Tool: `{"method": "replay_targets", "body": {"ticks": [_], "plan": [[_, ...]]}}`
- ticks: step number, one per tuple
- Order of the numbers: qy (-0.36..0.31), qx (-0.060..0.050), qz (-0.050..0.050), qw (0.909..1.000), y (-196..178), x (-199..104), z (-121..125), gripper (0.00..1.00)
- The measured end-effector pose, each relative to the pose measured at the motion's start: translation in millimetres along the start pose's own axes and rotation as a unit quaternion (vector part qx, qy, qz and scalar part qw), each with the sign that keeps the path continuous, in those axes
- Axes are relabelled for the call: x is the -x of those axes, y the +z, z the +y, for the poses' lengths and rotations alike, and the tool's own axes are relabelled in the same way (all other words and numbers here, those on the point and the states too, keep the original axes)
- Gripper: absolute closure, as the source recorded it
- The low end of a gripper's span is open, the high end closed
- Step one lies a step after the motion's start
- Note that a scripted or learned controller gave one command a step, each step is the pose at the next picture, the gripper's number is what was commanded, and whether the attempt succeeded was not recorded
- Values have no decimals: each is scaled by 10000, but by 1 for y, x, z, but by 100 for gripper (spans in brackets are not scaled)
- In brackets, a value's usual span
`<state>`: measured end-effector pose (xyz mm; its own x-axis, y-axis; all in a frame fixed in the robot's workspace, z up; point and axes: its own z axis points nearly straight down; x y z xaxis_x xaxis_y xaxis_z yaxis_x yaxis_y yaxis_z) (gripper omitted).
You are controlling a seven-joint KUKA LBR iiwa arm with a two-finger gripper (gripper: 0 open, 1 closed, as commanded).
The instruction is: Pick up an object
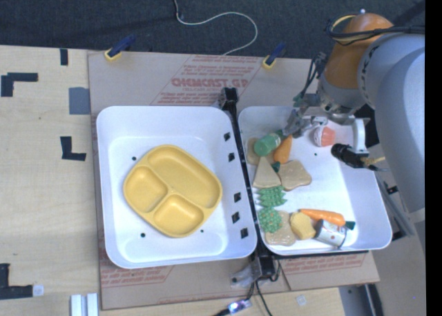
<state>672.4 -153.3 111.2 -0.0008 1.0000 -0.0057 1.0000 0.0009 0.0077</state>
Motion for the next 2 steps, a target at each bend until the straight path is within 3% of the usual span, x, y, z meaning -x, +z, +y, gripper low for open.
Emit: {"method": "replay_targets", "body": {"ticks": [2], "plan": [[-5, -19, 25, 10000, -113, -5, 1, 100]]}}
